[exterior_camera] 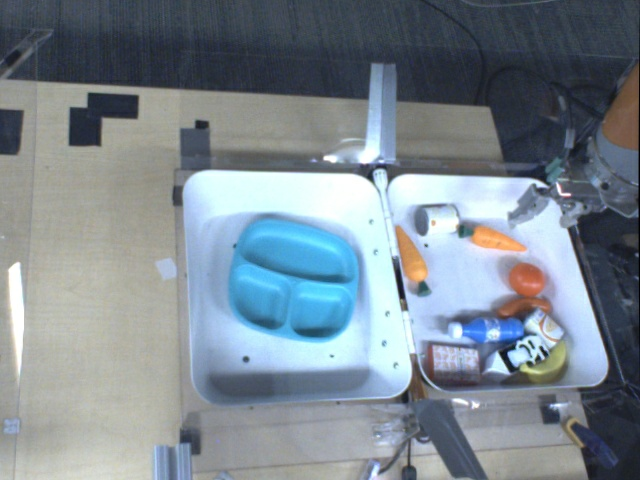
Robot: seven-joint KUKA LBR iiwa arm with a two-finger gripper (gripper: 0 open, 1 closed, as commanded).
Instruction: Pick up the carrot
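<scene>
Two orange carrots lie in the right bin [590,298]. One carrot [411,258] rests along the bin's left wall, green tip toward the front. The other carrot [494,237] lies near the bin's back, next to a small white cylinder [437,218]. My gripper [547,209] hangs over the back right corner of that bin, right of the second carrot and apart from it. Its fingers [524,208] are spread open with nothing between them.
The left bin [205,298] holds a blue divided plate [294,277]. At the right bin's front lie an orange ball [527,278], a blue bottle [490,329], a brown packet [455,362], a black-and-white item [530,346] and a yellow banana [547,366].
</scene>
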